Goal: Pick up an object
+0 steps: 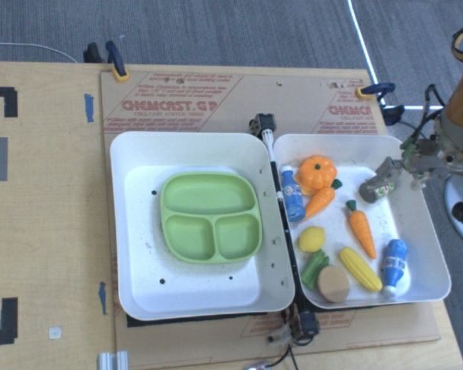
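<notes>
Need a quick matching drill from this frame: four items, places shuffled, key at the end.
Items:
1. green three-compartment plastic plate
2. round orange toy pumpkin
3. yellow toy corn cob
4. grey two-finger gripper

Places:
A. far part of the right bin, beside a small blue bottle
B. over the right bin's far right area
C. middle of the left bin
D. near part of the right bin, between a tan round piece and another blue bottle

Pairs: 1-C, 2-A, 3-D, 4-B
</notes>
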`<action>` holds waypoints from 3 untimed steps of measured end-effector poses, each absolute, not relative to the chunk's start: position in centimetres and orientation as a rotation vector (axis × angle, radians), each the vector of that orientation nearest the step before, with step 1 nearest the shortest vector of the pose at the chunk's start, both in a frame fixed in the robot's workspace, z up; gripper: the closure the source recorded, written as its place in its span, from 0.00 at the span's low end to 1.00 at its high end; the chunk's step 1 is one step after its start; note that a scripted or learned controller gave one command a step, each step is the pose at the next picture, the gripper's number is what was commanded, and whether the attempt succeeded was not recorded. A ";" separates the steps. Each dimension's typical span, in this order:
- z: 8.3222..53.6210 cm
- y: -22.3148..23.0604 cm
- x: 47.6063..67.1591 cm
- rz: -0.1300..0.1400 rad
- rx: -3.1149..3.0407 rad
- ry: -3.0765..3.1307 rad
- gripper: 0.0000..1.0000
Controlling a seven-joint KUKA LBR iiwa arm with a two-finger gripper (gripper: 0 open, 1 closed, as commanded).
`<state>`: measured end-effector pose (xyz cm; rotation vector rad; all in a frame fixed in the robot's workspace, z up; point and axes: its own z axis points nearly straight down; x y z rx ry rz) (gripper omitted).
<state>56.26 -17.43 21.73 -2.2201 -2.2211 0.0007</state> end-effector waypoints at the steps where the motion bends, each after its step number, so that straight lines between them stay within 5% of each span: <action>1: 8.6 -14.7 56.0 -0.004 -2.222 -2.225 0.00; 2: 9.8 -14.8 56.2 -0.006 -2.229 -2.228 1.00; 3: 18.0 -10.0 56.0 -0.002 -2.220 -2.224 1.00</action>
